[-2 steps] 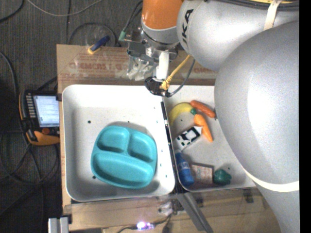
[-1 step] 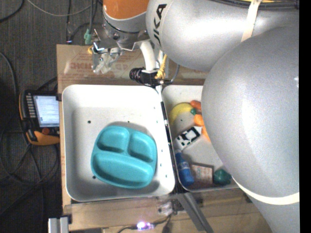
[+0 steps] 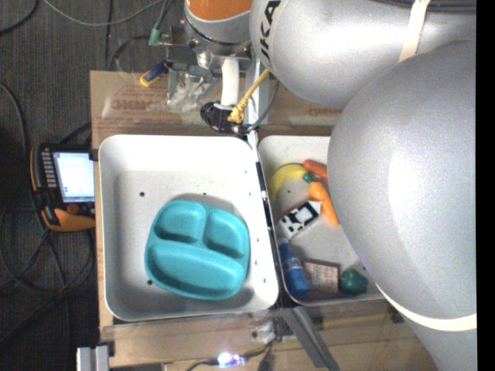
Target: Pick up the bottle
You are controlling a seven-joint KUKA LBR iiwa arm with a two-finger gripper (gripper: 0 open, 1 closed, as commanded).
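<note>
The bottle (image 3: 293,270) is small and blue. It lies along the left wall of the right bin (image 3: 272,154), near that bin's front corner. My gripper (image 3: 188,90) hangs beyond the far rim of the left bin (image 3: 116,207), over the brown bench top and well away from the bottle. The orange band sits just above it. Nothing shows between its pale fingers.
A teal divided plate (image 3: 199,247) lies in the left bin. The right bin also holds a yellow fruit (image 3: 287,179), an orange carrot (image 3: 322,194), a black-and-white tagged block (image 3: 300,218), a brown box (image 3: 322,276) and a green piece (image 3: 354,282). The grey arm (image 3: 410,168) covers that bin's right part. A handheld pendant (image 3: 66,184) lies to the left.
</note>
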